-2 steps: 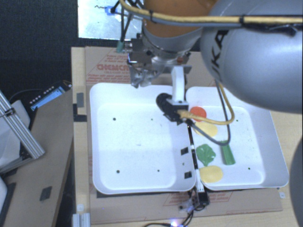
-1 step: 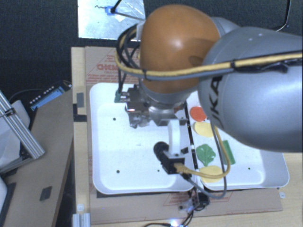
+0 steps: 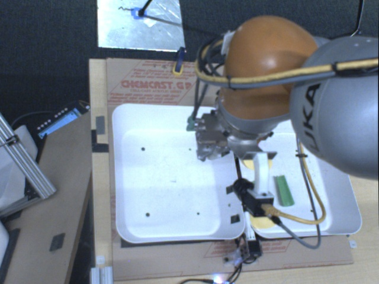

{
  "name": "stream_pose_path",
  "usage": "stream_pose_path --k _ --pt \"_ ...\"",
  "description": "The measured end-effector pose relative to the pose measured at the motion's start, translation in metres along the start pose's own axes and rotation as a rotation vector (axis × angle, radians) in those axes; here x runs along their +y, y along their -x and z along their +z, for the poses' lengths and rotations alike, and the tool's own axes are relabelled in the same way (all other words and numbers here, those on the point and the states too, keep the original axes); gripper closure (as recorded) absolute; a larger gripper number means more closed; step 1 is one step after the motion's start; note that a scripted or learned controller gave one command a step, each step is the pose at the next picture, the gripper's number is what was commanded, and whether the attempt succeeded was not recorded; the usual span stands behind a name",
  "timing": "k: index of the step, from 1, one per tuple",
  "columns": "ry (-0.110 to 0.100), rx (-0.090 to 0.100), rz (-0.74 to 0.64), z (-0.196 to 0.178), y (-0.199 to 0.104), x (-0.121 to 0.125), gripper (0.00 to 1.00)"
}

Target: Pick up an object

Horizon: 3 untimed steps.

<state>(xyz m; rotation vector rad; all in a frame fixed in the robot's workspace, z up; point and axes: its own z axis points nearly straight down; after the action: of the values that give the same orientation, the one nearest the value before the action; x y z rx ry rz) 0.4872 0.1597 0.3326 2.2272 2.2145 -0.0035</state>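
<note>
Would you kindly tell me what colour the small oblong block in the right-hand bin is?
The block is green, clearest in the camera view.

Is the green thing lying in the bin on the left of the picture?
No, the green block lies on the white floor of the right-hand bin.

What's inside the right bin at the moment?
A green block and a yellow thing, partly covered, lie in the right bin. The arm hides much of the rest of its floor.
</note>
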Motion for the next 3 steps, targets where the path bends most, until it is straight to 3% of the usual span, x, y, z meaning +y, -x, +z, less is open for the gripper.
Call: stream_pose_path --k 1,2,3 --pt "0.003 0.005 -0.016 0.002 -0.079 0.009 1.00" --pt "-0.013 -0.004 -0.007 0.155 -0.074 -0.002 1.00" --pt "0.019 0.012 -0.011 -0.062 -0.075 0.000 1.00"
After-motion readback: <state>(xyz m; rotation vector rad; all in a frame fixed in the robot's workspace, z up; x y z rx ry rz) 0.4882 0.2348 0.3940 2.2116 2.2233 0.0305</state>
